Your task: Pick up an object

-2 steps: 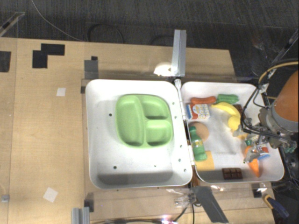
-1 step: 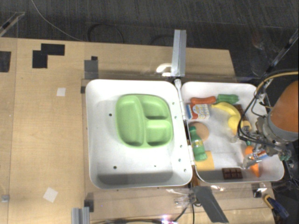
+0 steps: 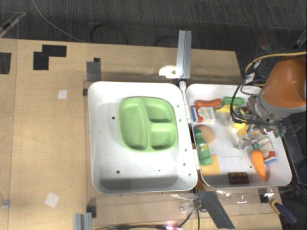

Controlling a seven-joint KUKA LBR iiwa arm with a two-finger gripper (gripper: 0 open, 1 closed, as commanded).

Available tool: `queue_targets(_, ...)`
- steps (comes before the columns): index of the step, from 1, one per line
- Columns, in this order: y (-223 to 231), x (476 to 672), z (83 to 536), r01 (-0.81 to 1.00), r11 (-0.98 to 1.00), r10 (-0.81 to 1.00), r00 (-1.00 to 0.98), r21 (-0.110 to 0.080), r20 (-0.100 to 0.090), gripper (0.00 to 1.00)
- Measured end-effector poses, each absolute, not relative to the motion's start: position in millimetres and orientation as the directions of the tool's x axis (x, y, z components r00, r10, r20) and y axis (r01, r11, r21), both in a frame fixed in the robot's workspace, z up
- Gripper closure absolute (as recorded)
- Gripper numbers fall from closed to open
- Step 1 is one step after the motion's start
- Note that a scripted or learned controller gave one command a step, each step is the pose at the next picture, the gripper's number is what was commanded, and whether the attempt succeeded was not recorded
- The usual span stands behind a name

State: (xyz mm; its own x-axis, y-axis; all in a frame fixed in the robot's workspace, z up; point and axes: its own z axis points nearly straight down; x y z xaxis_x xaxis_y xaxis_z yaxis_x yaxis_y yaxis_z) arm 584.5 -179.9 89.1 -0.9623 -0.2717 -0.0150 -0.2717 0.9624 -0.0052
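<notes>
1. The gripper (image 3: pixel 250 137) is low over the right bin (image 3: pixel 225 164), toward its right side. Cables and the wrist hide most of it, so whether it is apart or together cannot be determined.
2. The arm (image 3: pixel 287 84) enters from the right; its orange band sits directly above the grey wrist.
3. Nothing is visibly clamped by the gripper.
4. The carrot (image 3: pixel 259 164) lies just below the gripper, near the right wall of the bin, with its tip pointing toward the bottom edge.
5. A small packet (image 3: pixel 265 146) with red and blue print lies beside the carrot top, partly under the gripper.
6. A yellow item (image 3: pixel 238 126) lies just left of the gripper; its shape is unclear.
7. A sausage (image 3: pixel 207 102) and a green item (image 3: pixel 226 101) lie along the top wall of the bin.
8. A carton (image 3: pixel 205 114) lies just below the sausage.
9. A tan egg-shaped item (image 3: pixel 206 134) lies near the left wall, and a green bottle (image 3: pixel 202 151) lies just beside it.
10. A chocolate bar (image 3: pixel 238 178) lies near the bottom wall.
11. The left bin (image 3: pixel 103 128) holds a green divided tray (image 3: pixel 146 123), upright, with three compartments.
12. Both bins rest side by side on a wooden bench (image 3: pixel 43 143).
</notes>
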Motion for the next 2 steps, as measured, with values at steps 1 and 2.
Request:
queue_targets(1, -173, 540.6, 90, -0.280, 0.960, -0.280, -0.960, -0.006, -0.014, 0.00)
queue_targets(2, -179, 516.9, 110, -0.539, 0.842, -0.539, -0.842, -0.005, -0.006, 0.00)
